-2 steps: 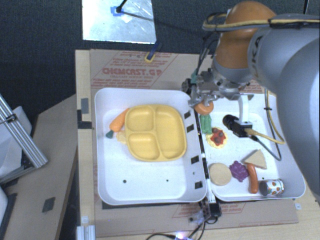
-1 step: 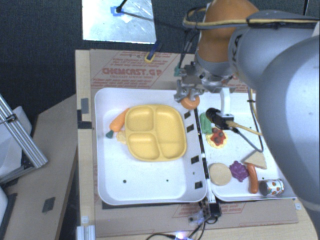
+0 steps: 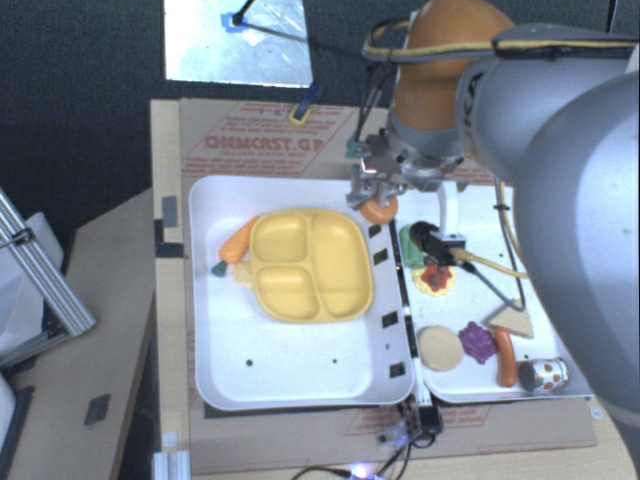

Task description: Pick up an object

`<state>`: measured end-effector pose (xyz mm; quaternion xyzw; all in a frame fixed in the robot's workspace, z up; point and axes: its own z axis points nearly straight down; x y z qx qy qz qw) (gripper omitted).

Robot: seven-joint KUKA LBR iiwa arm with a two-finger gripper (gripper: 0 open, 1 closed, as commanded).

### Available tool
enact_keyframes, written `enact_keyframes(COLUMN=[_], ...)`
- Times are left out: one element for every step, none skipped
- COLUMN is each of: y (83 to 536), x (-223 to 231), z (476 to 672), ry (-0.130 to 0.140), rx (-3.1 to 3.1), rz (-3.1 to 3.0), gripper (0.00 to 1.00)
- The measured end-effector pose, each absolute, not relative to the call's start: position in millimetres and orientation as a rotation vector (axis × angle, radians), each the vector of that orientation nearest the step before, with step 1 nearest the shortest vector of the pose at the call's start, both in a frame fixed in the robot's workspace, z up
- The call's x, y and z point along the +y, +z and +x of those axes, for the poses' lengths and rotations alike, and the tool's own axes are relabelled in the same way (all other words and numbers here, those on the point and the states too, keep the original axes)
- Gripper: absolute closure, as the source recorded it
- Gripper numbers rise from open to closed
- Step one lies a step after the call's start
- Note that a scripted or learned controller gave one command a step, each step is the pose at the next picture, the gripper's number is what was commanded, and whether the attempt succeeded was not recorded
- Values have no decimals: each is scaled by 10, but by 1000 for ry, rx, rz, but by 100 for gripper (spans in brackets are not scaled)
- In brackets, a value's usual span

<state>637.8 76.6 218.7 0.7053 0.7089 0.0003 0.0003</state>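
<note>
Grey arm [image 3: 560, 118] overhead; gripper [image 3: 376, 196] clasps an orange piece [image 3: 379, 209] above the bins' divider.

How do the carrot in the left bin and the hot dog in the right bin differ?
The carrot is orange with a green tip; the hot dog is reddish. The carrot lies slanted, touching the yellow tray; the hot dog lies nearly upright in the view, beside the purple grapes. Both are elongated toy foods lying flat.
</note>
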Motion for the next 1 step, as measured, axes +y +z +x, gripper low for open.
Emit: enact_keyframes(y=[2202], x=[711], z=[6456], ry=[2], rx=[2223], rz=[2217], gripper=[100])
